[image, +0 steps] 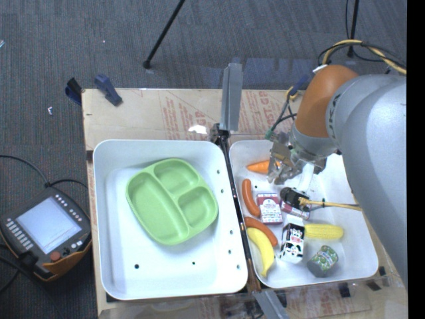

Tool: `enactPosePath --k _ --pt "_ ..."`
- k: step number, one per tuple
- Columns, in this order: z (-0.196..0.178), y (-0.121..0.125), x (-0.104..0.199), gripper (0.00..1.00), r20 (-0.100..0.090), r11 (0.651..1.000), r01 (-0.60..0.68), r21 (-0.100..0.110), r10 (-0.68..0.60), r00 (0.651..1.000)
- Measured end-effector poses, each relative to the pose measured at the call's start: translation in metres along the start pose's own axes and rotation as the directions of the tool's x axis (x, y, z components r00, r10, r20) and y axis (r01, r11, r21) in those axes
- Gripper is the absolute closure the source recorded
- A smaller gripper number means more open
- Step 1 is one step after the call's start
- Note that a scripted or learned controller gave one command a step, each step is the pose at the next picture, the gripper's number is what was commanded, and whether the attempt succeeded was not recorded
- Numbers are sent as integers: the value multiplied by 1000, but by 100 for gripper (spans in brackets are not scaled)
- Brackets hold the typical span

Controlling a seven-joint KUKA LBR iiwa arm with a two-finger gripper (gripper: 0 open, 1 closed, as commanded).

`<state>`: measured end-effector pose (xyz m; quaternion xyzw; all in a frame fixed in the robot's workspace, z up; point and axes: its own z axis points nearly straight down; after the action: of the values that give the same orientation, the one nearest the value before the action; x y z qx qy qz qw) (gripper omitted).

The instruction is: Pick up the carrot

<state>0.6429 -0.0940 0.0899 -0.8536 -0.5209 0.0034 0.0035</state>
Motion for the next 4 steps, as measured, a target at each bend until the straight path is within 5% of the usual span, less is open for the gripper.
enactPosePath --k 1,2,3,4 --pt "-5 0 0 0 0 1000 2 0 -2 1000" --pt "-8 0 0 100 1 1000 2 3 -2 1000" --pt "-47 -11 6 100 7 1000 -7 14 6 1000" --pt "-96 -16 23 0 -1 1000 0 -5 0 1000"
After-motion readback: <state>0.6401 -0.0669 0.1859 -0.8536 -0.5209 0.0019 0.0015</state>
